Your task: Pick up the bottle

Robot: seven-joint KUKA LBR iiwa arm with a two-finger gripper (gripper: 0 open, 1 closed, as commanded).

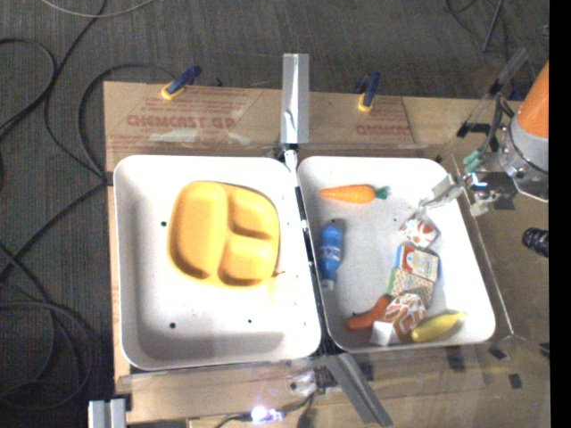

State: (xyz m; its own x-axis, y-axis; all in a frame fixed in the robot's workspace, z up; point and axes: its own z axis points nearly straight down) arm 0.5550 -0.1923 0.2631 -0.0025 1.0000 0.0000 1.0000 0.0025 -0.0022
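right bin [464, 266]: gripper [437, 199] hovers above far corner, bottle [331, 251] apart.

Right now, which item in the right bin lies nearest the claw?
The small red-and-white carton, just below the claw; the blue bottle lies far off.

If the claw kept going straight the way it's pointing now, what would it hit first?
The claw points down-left over the right bin. Straight on, it would likely first meet the small red-and-white carton, well short of the blue bottle. Depth is unclear from above.
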